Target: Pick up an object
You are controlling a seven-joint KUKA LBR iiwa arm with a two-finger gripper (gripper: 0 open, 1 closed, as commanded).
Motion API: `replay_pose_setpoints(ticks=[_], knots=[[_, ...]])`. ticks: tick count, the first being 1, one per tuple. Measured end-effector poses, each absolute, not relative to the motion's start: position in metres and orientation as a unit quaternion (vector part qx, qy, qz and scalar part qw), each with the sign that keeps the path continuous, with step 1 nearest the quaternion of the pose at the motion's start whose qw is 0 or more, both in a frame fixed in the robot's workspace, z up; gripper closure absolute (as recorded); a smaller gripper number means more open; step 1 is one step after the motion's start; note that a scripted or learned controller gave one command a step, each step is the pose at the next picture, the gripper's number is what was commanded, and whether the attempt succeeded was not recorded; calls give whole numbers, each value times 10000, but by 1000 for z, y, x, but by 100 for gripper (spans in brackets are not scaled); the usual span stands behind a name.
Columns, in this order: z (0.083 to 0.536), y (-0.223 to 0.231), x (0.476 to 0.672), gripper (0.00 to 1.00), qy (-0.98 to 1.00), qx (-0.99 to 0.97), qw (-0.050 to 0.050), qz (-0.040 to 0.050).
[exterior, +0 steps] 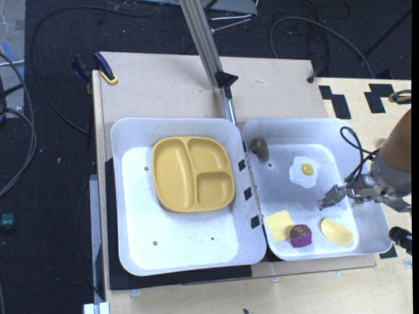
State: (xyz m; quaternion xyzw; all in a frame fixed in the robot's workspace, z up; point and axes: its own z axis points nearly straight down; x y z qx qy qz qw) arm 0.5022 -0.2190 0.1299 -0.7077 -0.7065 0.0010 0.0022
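Note:
The right bin (pixel 366 142) holds a fried egg toy (pixel 304 171), a brown lump (pixel 260 148) at its far left corner, a yellow square slice (pixel 279 225), a purple piece (pixel 300 235) and a pale yellow oval (pixel 336 231). My gripper (pixel 332 197) reaches in from the right edge and hangs above the bin floor, between the egg and the yellow oval. Nothing shows between its fingertips.
The left bin (pixel 131 195) bears a yellow divided plate (pixel 193 174). A metal pole (pixel 204 38) slants from the top down to the gap between the bins. Black cables lie on the dark floor around the bench.

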Motion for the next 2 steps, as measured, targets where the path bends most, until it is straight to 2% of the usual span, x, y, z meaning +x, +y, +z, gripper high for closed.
replay_pose_setpoints(ticks=[1, 2], knots=[[92, -219, 503, 0, -7067, -7076, -17, -1], [105, -221, 505, 100, -7066, -7075, -52, -8]])
